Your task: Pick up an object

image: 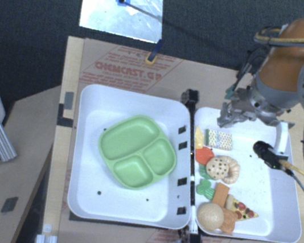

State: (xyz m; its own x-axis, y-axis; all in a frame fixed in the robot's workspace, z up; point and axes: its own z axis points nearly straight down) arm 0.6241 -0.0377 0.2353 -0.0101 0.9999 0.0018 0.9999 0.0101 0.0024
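The left bin (79, 192) is holding 1 green plate (137, 152) with 3 compartments, lying near its middle. The right bin (287, 210) is carrying a cluster of toy food along its 9 o'clock side. At about 11 o'clock in this bin a checkered wafer (219, 139) is lying flat. A yellow piece (198, 136) is sitting just beside it at 9 o'clock, and a speckled cookie (223, 168) is lying near it at 6 o'clock. The gripper (226, 118) is hanging just at 12 o'clock of the wafer. I cannot tell if it is apart or together. I am judging the wafer to be the nearest target. It is looking light, stiff and thin, so I am thinking a hold across its 2 opposite edges is best, since a flat piece is slipping easily.
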